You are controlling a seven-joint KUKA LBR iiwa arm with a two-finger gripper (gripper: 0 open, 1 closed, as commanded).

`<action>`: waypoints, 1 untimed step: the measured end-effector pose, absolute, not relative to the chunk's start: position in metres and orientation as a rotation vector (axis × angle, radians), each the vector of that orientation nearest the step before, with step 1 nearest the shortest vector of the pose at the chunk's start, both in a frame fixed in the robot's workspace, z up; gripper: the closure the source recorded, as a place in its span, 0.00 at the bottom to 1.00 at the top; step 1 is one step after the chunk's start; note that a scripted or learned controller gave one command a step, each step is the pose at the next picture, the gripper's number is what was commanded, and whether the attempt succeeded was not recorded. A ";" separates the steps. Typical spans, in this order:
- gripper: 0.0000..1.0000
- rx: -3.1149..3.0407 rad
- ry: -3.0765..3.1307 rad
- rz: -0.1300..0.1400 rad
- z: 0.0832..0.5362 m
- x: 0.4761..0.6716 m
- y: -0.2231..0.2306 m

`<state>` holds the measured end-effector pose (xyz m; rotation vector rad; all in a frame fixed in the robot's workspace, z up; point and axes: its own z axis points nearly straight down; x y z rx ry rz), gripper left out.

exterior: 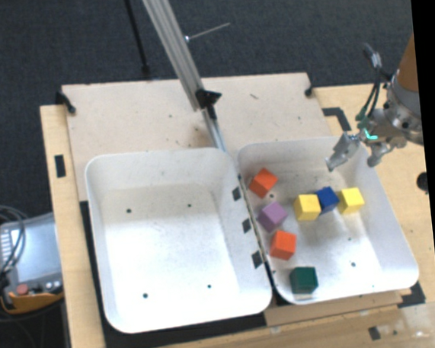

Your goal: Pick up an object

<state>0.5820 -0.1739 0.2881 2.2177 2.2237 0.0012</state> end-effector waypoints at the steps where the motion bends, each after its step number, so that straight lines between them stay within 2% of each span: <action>1: 0.00 2.223 2.221 -0.005 0.246 0.579 -0.178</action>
